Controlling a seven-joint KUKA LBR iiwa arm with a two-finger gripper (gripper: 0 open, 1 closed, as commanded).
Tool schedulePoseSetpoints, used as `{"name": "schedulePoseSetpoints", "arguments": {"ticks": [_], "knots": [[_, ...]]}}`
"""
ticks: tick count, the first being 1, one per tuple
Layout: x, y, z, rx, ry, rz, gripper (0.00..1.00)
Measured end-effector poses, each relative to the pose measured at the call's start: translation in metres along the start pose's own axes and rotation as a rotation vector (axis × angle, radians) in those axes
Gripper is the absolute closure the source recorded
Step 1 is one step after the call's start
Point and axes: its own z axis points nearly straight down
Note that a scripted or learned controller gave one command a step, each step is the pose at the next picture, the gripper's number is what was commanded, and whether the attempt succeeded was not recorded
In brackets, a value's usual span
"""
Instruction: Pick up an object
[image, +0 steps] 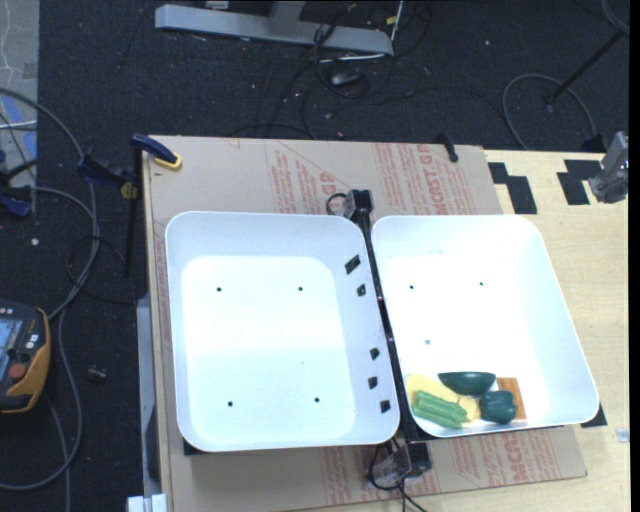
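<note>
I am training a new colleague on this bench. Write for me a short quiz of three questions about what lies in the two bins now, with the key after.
1. True or false: all the objects lie in the right bin.
2. In which corner of that bin, as the camera sees it, are they gathered? A) far left B) far right C) near D) centre
3. Fill in: the dark green bowl-shaped piece rests beside a flat ______ item.

Key
1. True. The left bin has none.
2. C. They sit at the near edge, with the ridged green piece and the teal lump.
3. Yellow.
</note>
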Motion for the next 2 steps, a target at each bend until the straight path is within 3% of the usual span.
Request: {"name": "schedulePoseSetpoints", "arguments": {"ticks": [1,2], "knots": [[0.078,-0.001,0.006,0.014,0.001,-0.004,1.0],[0.138,-0.001,0.007,0.014,0.001,-0.004,1.0]]}}
